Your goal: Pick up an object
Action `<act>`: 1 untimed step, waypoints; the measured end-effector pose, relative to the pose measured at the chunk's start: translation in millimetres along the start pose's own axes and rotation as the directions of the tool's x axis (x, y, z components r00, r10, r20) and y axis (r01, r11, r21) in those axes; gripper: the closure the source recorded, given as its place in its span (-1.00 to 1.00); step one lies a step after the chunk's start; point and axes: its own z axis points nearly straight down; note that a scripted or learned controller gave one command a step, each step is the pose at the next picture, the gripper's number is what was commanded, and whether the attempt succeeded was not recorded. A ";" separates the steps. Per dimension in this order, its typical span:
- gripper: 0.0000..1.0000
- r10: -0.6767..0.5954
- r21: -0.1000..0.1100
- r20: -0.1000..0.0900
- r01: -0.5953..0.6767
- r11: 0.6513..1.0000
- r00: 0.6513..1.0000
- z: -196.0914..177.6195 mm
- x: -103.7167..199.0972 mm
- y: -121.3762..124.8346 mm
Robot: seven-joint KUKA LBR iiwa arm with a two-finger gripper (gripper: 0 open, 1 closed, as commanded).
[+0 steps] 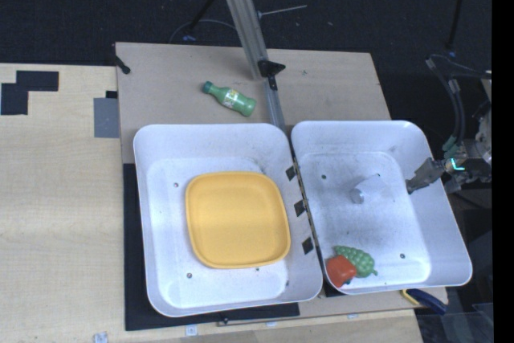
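Toy produce, a red piece (340,271) pressed against a bumpy green piece (358,260), lies in the right bin (438,249) near its front left corner, close to the wall that divides the two bins. A small white object (366,190) sits near the middle of the same bin, hard to make out against the white floor. The left bin (157,197) carries a yellow square plate (237,218) lying flat, about centred. Beyond the bins, on the tan bench top (337,84), a green bottle (229,98) lies on its side with its cap toward the left, well apart from everything in the bins. A slanted aluminium strut (246,16) rises from the bench behind the bins. The gripper (421,177) pokes in at the right bin's right rim, dark and slender, above the bin's edge and well apart from the toy produce and the white object. Whether it is open or closed cannot be told from this angle; nothing is seen in it.
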 end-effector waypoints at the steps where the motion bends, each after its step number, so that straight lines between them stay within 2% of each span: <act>1: -1.00 0.000 0.000 0.000 0.000 1.000 1.000 0.0 0.0 0.0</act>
